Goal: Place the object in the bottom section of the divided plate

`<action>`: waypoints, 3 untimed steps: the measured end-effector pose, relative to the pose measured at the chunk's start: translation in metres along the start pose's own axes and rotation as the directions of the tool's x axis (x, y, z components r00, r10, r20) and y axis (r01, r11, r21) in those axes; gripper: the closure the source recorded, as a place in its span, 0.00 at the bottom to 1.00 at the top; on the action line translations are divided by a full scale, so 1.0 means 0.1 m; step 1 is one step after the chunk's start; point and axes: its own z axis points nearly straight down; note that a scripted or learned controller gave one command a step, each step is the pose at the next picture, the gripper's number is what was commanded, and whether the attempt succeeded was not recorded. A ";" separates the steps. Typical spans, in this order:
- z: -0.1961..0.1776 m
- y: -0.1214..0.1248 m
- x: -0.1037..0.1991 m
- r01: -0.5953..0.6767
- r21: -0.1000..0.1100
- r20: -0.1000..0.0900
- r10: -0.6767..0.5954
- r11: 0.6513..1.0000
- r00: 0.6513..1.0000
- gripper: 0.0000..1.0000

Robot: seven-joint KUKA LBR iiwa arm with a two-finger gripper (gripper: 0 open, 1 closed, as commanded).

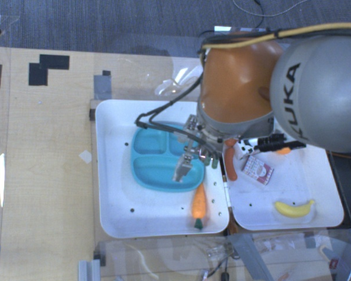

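The fingers are held over the plate; their state cannot be told; a carrot is seen beside it.

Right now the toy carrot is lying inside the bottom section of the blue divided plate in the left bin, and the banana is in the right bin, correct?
Not quite. The camera view shows the toy carrot lying on the floor of the left bin, just outside the blue divided plate, near its lower right edge, not in the bottom section. The banana is in the right bin, as you said.
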 end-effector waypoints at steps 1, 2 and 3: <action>-1.64 -0.70 0.07 -0.030 -0.001 0.006 0.030 1.000 1.000 0.00; -1.07 -0.88 -0.30 -0.200 0.004 0.000 0.200 0.980 0.980 0.00; -0.86 -0.64 -0.38 -0.594 0.006 0.000 0.594 0.805 0.805 0.00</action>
